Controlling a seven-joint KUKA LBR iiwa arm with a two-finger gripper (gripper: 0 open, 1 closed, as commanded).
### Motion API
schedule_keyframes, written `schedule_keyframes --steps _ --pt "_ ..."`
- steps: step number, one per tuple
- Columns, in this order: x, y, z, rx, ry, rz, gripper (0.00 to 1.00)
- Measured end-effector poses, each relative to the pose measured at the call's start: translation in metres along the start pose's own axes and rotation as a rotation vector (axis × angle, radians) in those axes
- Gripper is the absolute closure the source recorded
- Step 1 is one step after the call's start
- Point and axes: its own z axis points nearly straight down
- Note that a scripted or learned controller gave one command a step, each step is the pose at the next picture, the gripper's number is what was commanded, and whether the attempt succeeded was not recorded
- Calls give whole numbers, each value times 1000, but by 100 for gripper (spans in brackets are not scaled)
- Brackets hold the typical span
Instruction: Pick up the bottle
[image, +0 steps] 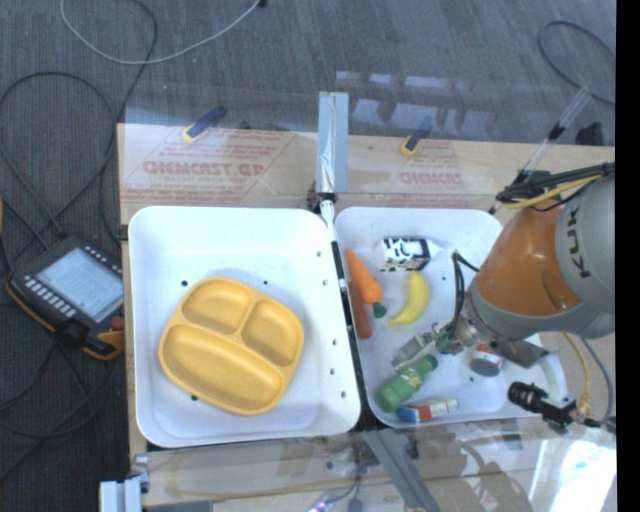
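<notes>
The small green plastic bottle (407, 381) is lying on its side near the front of the right-hand shallow white bin (480, 225), long axis slanting up toward the claw (428, 344); the claw is hovering just above its upper end, spread unclear; a yellow banana (411, 298) is lying beyond.

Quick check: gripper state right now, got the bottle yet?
Gripper: low in the right bin by the green bottle; open or closed cannot be told.
</notes>
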Motion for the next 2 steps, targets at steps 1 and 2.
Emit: schedule_keyframes --steps 1,2 --pt "1 1 -7 0 4 -1 100" --pt "1 1 -7 0 4 -1 0"
